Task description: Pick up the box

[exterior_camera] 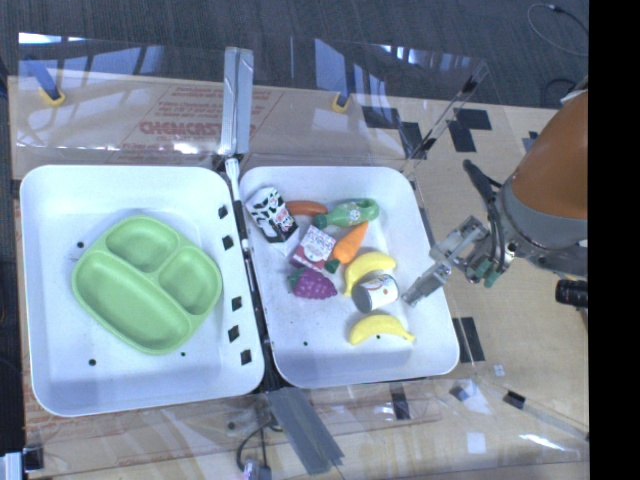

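In the right bin, nearest the camera, lies a yellow banana. Just beyond it stands a small grey can against a second yellow fruit, with a bunch of purple grapes to the left. The box, small with a pink and white label too blurred to read, sits mid-bin, touching the carrot. Farther back are a cow-patterned carton, a sausage and a green bottle. The gripper hovers over the bin's right rim, fingers spread, holding nothing. The left bin holds a green divided plate. Faint red lettering on the far panel cannot be read.
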Controlling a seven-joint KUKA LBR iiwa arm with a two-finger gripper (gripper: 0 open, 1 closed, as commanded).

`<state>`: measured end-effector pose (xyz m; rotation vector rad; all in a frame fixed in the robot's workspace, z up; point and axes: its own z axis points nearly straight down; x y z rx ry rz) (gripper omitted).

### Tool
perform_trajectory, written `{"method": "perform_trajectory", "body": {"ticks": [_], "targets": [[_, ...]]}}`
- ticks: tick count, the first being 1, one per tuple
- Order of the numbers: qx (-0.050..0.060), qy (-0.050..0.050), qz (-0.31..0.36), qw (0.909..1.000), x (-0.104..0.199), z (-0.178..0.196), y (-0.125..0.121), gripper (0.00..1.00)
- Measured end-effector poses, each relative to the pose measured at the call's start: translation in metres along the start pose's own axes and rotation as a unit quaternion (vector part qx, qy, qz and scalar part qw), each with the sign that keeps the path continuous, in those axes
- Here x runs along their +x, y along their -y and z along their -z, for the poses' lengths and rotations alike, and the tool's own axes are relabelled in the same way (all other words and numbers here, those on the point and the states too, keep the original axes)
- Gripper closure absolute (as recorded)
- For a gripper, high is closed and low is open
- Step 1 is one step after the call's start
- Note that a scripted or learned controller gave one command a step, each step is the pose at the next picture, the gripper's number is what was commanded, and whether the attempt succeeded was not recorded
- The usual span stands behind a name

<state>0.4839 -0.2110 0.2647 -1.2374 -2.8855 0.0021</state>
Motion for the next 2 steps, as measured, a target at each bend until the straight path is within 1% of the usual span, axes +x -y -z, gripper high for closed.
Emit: {"method": "perform_trajectory", "body": {"ticks": [1,2], "targets": [[-0.002,0.004,0.014,0.9999,-0.035,0.180,-0.037,0.00],[-0.003,0.007,0.016,0.9998,-0.036,0.191,-0.038,1.00]]}}
